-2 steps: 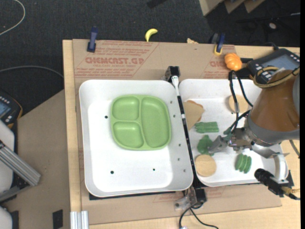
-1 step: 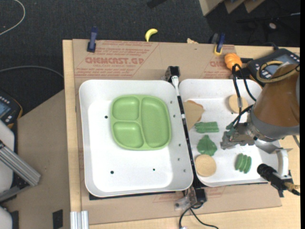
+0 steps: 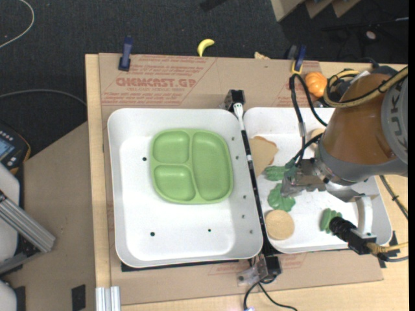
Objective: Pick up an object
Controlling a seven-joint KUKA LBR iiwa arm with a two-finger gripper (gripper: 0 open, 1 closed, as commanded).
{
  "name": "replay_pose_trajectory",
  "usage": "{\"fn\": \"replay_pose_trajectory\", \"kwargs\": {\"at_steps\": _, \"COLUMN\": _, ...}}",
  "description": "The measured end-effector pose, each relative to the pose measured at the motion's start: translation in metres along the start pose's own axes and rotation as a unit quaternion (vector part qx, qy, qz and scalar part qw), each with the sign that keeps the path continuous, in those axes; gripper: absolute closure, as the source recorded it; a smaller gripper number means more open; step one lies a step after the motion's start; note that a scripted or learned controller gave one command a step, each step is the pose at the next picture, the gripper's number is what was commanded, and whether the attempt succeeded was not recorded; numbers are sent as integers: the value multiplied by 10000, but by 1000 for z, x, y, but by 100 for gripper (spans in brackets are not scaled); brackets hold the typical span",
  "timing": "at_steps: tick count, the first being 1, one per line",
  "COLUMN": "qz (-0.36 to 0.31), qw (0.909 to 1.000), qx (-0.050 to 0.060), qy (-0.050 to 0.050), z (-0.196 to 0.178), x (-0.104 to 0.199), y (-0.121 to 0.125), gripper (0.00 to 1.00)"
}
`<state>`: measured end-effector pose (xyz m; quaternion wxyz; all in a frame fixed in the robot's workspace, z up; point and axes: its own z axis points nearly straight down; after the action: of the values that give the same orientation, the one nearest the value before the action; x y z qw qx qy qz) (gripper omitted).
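camera view: looking down on both bins.
landmark: green divided plate [image 3: 192,166], lying flat in the left bin [image 3: 126,173].
arm: grey with an orange band, reaching over the right bin [image 3: 272,118], to the plate's right.
gripper [image 3: 297,181]: low among the green leafy pieces [image 3: 280,186], just right of the plate across the bin walls.
jaws: hidden under the wrist; i cannot tell how they stand.
likely target: the green leafy pieces, touching or just beside the gripper.
other picks: tan slice [image 3: 262,151] up-right of the plate, round tan disc [image 3: 280,224] down-right, small green piece [image 3: 328,219] further right.
progress: reach looks done; nothing visibly lifted, so grasp and lift remain, as i judge it.
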<state>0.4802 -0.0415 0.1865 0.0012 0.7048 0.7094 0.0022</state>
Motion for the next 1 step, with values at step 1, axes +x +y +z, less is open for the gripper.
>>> {"fn": "replay_pose_trajectory", "kwargs": {"at_steps": 1, "qz": -4, "qw": 10000, "qx": -11, "qy": -6, "z": 2, "x": 51, "y": 79, "gripper": 100}}
